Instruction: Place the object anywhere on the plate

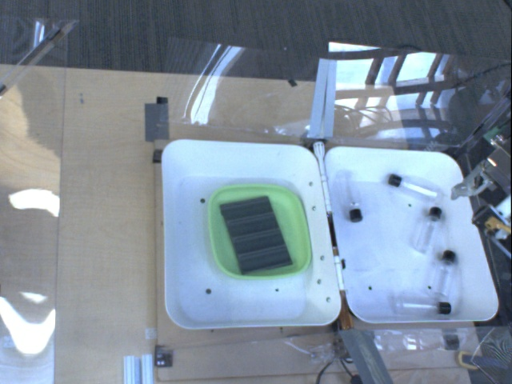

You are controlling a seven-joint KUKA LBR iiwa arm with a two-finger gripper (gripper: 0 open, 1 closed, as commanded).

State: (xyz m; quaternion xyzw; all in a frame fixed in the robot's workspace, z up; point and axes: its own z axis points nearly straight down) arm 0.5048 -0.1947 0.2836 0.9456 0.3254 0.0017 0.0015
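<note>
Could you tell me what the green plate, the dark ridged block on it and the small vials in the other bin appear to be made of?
Green plate: probably plastic, smooth with a soft sheen.
Dark ridged block: looks like matte rubber or plastic, no glare.
Vials: clear glass or plastic, which one is unclear; the bin shows through them, and their caps are black.

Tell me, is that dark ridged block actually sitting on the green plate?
Touching. The camera view shows the dark ridged block lying flat inside the green plate, with green rim showing around all its sides.
</note>
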